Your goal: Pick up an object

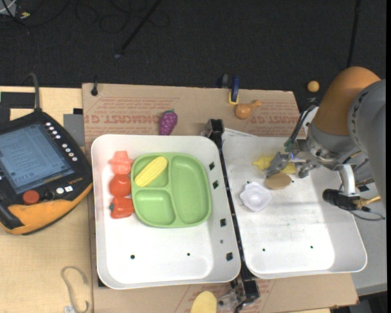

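My gripper (288,163) is low over the right bin (313,240), upper part, arm coming in from the right w/ orange band (348,100) above the wrist. Fingers too small and dark vs. the clutter to read: can't tell if jaws are spread or pressed together, and can't tell if anything sits between them.

Objs in right bin, near the gripper:
- yellow piece (265,163), just left of the fingertips, touching or nearly so; can't tell which.
- tan disc (278,181), just below the gripper, flat on bin floor.
- white cup (255,196), lower left of the disc, near it, lying on bin floor.

Left bin (156,259): green tray (182,207) w/ 3 compartments; corn (150,170) lies in the upper-left compartment, tilted. Red toys (120,186) stacked along the tray's left edge, pink one on top, touching the tray side.

Outside bins: purple grape toy (168,121) on cardboard (130,109) behind left bin; orange pear-like toy (246,109) behind right bin; yellow obj (204,302) at the front edge betw. bins. Pendant (29,165) on bench, far left, well apart from both bins.
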Available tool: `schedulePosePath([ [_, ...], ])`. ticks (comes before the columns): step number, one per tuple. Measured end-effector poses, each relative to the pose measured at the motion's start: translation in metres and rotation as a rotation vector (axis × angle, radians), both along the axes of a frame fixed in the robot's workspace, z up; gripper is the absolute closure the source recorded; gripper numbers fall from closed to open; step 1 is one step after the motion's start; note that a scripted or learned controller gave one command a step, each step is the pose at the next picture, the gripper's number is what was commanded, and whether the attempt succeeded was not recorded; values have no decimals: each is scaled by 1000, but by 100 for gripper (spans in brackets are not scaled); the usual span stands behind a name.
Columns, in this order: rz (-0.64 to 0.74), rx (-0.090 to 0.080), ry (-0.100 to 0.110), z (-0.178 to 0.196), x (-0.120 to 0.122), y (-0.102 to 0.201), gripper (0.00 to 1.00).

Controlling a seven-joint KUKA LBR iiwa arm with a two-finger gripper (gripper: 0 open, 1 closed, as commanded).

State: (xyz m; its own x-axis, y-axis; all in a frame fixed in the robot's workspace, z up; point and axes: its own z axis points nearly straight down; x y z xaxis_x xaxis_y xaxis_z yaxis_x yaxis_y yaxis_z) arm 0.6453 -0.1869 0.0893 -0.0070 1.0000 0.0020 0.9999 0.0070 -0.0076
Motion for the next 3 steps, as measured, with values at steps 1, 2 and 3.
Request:
schedulePosePath([
  [1,1,0,8,12,-1,-1,100],
  [2,-12,-2,-11,65,-11,-2,100],
  [3,-7,-3,-12,125,-13,5,100],
])
